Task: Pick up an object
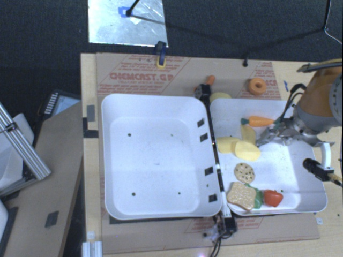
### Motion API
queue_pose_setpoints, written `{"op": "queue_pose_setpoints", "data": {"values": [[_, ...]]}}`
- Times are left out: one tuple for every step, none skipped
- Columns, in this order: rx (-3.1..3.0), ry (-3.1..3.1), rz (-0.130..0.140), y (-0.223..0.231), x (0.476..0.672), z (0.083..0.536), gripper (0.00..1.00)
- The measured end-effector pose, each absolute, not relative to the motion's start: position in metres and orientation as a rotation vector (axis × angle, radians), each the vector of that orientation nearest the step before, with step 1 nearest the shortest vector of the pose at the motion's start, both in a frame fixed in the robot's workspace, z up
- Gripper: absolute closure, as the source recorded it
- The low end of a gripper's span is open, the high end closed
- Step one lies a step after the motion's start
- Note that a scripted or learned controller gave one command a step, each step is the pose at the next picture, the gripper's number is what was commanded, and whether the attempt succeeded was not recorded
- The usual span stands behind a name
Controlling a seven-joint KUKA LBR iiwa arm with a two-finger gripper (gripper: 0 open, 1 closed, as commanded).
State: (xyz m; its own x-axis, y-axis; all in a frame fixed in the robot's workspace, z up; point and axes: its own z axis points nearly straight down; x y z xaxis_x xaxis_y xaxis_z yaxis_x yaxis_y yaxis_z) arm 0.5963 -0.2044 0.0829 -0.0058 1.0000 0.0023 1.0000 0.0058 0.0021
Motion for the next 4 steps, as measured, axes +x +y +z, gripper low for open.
{"op": "queue_pose_setpoints", "data": {"values": [[-2.220, -2.215, 0.004, -0.197, 0.510, 0.084, 0.00], [-2.211, -2.232, -0.006, -0.136, 0.541, 0.084, 0.00], [-2.222, -2.234, -0.004, -0.190, 0.620, 0.087, 0.00], [-2.203, -2.229, 0.019, -0.156, 0.659, 0.086, 0.00]]}}
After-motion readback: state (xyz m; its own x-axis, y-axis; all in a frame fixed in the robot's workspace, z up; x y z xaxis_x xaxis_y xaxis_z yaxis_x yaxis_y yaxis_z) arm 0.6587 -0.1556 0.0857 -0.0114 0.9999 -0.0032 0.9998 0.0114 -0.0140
